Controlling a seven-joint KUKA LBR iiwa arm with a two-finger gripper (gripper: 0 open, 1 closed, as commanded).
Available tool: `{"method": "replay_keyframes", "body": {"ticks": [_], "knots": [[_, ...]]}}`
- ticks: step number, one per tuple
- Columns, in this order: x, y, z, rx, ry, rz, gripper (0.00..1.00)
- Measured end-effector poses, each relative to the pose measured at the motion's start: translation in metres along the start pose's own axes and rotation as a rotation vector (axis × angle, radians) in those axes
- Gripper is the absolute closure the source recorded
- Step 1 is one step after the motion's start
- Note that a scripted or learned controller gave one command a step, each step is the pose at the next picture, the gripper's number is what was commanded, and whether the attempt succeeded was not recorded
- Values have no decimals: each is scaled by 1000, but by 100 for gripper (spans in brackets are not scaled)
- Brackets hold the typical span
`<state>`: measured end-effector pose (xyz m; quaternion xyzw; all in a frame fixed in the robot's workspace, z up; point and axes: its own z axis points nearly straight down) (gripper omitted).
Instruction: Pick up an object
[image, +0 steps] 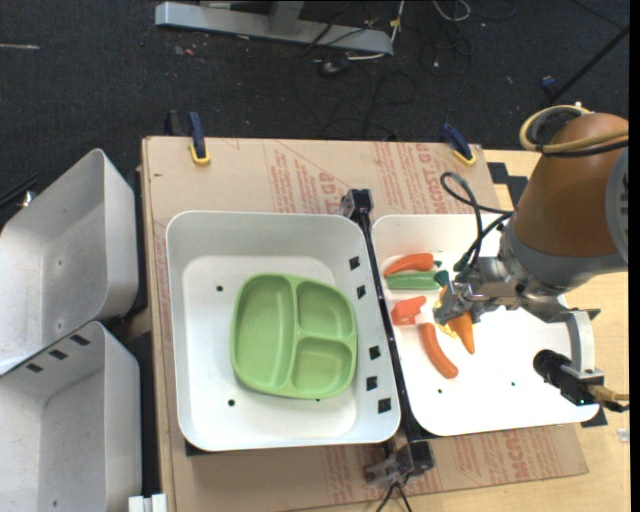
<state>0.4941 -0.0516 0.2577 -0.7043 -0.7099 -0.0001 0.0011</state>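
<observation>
While the red print on the cardboard sheet (300, 165) is too faint to read, layout is clear: green divided plate (295, 335) in left bin (190, 300); right bin (500, 400) holds carrots (440, 350), a green pod (413, 282). Hand (458, 308) sits low over an orange carrot (464, 330), touching or just above. Can't tell the hand's state; arm (575, 200) hides the bin's right side.
</observation>
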Motion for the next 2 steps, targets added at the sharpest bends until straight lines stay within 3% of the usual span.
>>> {"method": "replay_keyframes", "body": {"ticks": [2], "knots": [[107, 3, 31, 1, -1, 0, 100]]}}
